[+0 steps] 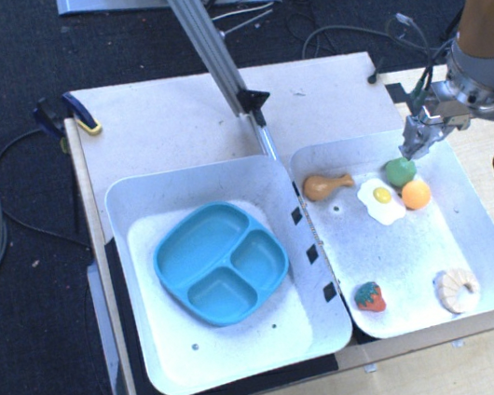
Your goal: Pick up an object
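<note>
The right bin (479, 226) holds several toy foods. A brown drumstick (326, 186) lies at its back left, a fried egg (381, 200) sits near the middle back, and a green vegetable (400, 171) and an orange ball (415, 196) lie close together beside the egg. Toward the front are a strawberry (370, 297) and a pale shrimp (456, 289). My gripper (415, 146) hangs over the bin's back right, just above the green vegetable, fingertips pointing down toward it. Nothing shows between the fingers.
The left bin (151, 351) holds a blue divided plate (221, 263). A slanted metal pole (210, 42) rises from the bench behind the bins. Cables lie on the dark floor at the back and left.
</note>
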You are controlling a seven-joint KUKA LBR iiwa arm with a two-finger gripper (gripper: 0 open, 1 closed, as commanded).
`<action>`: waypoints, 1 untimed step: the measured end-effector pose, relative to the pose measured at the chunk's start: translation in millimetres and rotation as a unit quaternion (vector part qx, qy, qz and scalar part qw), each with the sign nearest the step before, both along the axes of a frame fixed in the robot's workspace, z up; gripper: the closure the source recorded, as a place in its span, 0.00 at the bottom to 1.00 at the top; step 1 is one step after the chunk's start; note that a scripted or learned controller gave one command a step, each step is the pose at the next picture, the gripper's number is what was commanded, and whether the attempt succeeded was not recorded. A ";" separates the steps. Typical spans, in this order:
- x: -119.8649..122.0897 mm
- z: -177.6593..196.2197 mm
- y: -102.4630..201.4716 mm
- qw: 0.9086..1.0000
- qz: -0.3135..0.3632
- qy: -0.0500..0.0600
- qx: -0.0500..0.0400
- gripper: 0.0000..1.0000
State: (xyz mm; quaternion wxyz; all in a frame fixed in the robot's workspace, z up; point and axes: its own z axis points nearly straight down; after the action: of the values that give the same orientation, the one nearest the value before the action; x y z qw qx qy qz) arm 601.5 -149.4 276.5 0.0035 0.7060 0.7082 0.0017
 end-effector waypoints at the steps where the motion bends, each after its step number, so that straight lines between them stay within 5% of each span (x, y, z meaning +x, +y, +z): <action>1: -6.9 2.3 55.8 1.000 0.002 0.003 0.002 1.00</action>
State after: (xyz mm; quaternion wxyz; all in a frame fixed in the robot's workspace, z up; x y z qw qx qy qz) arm 594.6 -93.6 278.8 -0.0004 0.7044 0.7098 0.0008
